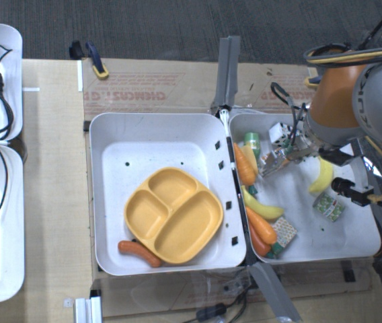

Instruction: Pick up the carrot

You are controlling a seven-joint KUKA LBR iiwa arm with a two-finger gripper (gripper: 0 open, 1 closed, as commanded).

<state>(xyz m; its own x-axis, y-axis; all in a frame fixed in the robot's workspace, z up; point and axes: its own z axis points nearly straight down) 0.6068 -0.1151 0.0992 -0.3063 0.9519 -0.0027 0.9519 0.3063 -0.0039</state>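
Note:
An orange carrot (245, 166) lies along the left wall of the right bin (312, 231), near its back. A second carrot (261, 228) lies further forward by the same wall, partly under a banana (265, 208). My gripper (272, 160) hangs low in the right bin, just to the right of the upper carrot and close to it. The grey arm with its orange band (335, 103) reaches in from the right above the bin's back.
In the right bin there are also a green object (252, 140) at the back, another banana (323, 176), a green packet (329, 207) and a speckled block (284, 231). The left bin (150, 147) holds a yellow divided plate (174, 214) and a sausage (139, 251).

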